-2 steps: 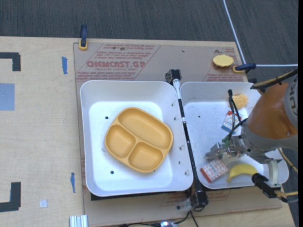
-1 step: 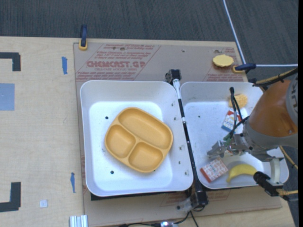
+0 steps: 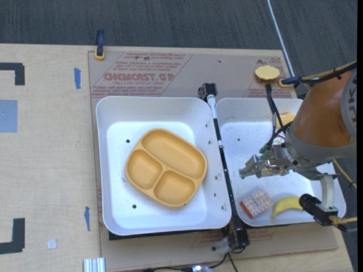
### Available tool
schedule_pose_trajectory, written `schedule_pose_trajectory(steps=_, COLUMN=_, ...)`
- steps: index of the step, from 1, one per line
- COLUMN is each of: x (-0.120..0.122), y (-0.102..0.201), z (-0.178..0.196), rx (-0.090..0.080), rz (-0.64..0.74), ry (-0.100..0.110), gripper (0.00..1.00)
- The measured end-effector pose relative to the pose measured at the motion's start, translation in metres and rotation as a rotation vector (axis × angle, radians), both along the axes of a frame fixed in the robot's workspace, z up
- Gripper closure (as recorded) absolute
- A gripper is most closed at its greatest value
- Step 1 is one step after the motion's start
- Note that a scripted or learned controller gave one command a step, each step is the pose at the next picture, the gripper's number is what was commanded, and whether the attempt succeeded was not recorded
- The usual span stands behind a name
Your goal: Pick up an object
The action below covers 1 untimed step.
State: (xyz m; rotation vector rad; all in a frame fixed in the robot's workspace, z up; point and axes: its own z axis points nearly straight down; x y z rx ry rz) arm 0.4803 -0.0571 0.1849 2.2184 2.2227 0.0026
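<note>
target: I'm eyeing the banana (image 3: 286, 204), lying just near-right of my gripper (image 3: 249, 170)
axis: running left-right, slight tilt
fingers: can't tell if spread, nothing seen betw them

Two bins side by side on the table, with the arm reaching in from the right.

In the left bin (image 3: 108, 152) we see a divided plate (image 3: 165, 167) lying near the middle. In the right bin (image 3: 238, 123), a small box (image 3: 256, 203) and a banana (image 3: 286, 205) lie side by side along the near wall, box to the left. The hand (image 3: 249, 170) sits above them, behind the box.
</note>
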Motion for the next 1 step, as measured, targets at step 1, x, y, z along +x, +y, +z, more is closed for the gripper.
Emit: schedule_pose_trajectory(steps=1, x=0.0017, y=-0.0001, z=0.0102, rx=-0.001, rz=0.001, ry=-0.005, gripper=1.0)
